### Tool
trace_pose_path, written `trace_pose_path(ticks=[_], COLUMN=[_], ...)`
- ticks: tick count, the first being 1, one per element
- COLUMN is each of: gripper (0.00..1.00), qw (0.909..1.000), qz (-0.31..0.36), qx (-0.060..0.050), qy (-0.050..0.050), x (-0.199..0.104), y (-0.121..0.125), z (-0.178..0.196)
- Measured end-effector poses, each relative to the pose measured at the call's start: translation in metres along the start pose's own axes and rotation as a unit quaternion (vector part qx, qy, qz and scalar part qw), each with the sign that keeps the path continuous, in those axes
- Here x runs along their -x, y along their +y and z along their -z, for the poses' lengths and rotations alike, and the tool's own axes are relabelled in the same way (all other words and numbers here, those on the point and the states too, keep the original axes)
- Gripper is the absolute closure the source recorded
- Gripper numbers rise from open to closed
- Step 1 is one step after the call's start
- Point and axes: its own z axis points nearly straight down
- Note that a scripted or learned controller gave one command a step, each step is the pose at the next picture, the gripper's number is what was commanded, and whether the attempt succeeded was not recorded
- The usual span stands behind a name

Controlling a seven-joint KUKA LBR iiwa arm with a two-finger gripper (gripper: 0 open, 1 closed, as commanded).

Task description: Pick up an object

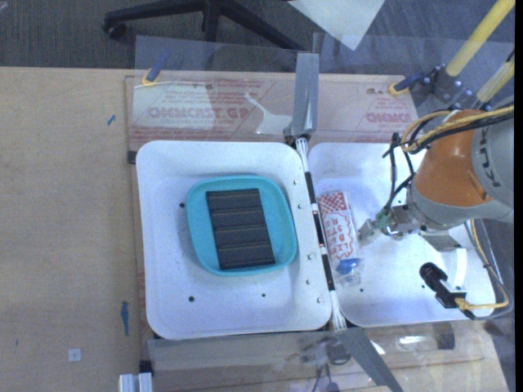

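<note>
A red-and-white patterned packet (336, 217) lies along the left side of the right bin (384, 300). Just below it rests a small clear item with a blue part (348, 266). My gripper (369, 230) hangs low in the right bin, just right of the packet's lower half and apart from it. Nothing shows between its tips. In the left bin (163, 292) sits a teal square dish (200, 243) carrying a dark grey ridged block (239, 228).
The grey arm with its orange band (445, 174) comes in over the right bin's right half. A metal divider (317, 235) separates the two bins. A clear sheet and a grey post (306, 96) stand behind them.
</note>
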Motion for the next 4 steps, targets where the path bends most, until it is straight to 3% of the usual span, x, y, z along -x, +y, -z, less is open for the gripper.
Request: trace_pose_path(ticks=[1, 2, 3, 4], gripper=[0.00, 0.00, 0.00, 0.00], qw=[0.9994, 0.9950, 0.9992, 0.9998], qz=[-0.030, -0.099, -0.036, 0.013], qx=[-0.010, -0.011, 0.012, -0.009], qy=[0.013, 0.012, 0.009, 0.013], x=[-0.053, -0.047, -0.014, -0.021], y=[-0.004, -0.003, 0.033, -0.010], z=[0.093, 0.092, 0.038, 0.092])
